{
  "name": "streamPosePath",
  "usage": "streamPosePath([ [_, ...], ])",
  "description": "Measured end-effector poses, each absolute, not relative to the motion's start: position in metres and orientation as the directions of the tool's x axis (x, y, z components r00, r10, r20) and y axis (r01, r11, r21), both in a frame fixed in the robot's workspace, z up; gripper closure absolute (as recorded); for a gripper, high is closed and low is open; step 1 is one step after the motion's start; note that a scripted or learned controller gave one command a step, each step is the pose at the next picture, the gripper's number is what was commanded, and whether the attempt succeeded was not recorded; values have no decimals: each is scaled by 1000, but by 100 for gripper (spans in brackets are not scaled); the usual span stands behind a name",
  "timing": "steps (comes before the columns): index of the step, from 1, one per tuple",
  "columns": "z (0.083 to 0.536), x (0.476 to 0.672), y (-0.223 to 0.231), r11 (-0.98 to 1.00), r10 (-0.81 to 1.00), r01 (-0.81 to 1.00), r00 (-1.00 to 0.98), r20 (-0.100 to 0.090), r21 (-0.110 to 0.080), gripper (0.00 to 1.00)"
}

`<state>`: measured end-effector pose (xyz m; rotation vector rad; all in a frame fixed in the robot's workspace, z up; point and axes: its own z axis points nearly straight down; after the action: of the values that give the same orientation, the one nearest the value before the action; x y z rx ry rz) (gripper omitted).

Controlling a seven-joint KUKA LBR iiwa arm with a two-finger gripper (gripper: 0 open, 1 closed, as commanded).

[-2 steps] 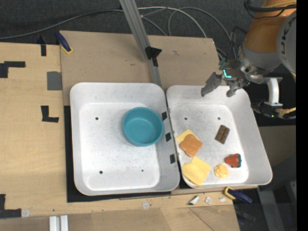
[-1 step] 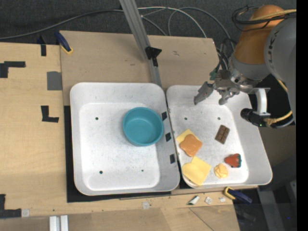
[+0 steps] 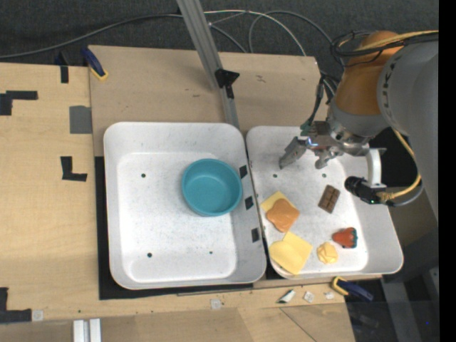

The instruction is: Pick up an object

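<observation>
Tool (image 3: 306, 157) is seen spread apart over the right bin (image 3: 377, 262), near that bin's far edge, with nothing between its fingers (image 3: 288, 154). Bare white floor lies beneath it. Five objects are noted in the right bin: a brown block (image 3: 328, 199) toward the middle, an orange-and-yellow piece (image 3: 281, 213) by the left wall, a yellow slab (image 3: 291, 252) at the near-left corner, a small yellow lump (image 3: 327, 252) and a red piece (image 3: 345, 238) along the near edge. A blue bowl (image 3: 211, 186) is set upright in the left bin (image 3: 135, 262), toward its right side.
</observation>
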<state>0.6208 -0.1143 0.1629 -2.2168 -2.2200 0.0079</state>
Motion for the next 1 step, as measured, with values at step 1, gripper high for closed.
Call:
streamPosePath([
  [1,118,619,-108,2,1000,1000,-2,0,-6,0],
])
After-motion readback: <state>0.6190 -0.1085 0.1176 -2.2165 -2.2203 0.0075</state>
